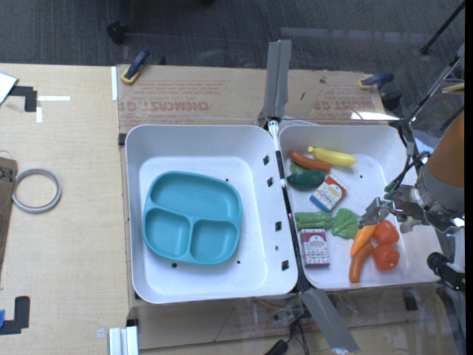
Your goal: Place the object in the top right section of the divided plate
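A teal divided plate (pixel 194 217) lies in the left bin (pixel 148 143), with one long section at the top and two smaller ones at the bottom. All its sections hold nothing. My gripper (pixel 375 211) hangs low over the right bin (pixel 384 143), just above the top of an orange carrot (pixel 361 240) and beside a red tomato (pixel 385 232). Nothing shows between its fingers.
The right bin also holds a yellow banana (pixel 332 156), a red chili (pixel 309 160), a dark green pepper (pixel 304 177), a small white and orange packet (pixel 328 194), green leafy pieces (pixel 329 220), a red box (pixel 315 246) and a second tomato (pixel 386 257). A tape roll (pixel 34 190) lies on the bench at left.
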`<control>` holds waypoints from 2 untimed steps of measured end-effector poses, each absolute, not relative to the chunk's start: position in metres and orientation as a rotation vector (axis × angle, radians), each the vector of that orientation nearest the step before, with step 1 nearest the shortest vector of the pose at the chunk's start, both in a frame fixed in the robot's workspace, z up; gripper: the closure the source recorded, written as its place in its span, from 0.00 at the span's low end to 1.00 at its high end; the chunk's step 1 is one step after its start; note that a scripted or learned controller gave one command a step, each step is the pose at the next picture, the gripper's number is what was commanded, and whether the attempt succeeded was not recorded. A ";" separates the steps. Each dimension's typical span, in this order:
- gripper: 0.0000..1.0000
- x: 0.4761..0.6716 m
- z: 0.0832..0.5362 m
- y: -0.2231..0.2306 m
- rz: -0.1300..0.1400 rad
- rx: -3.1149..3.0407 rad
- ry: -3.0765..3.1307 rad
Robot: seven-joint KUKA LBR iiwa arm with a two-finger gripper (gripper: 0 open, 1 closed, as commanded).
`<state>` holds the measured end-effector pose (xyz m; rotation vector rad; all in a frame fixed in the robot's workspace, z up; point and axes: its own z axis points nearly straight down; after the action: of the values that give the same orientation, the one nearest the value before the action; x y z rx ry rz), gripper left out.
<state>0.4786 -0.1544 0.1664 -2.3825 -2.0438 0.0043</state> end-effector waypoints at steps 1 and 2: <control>0.00 0.478 0.215 -0.009 0.003 -2.198 -2.244; 0.00 0.478 0.215 -0.010 0.003 -2.198 -2.244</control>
<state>0.4781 -0.0096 0.2154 -2.1984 -2.2442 0.0029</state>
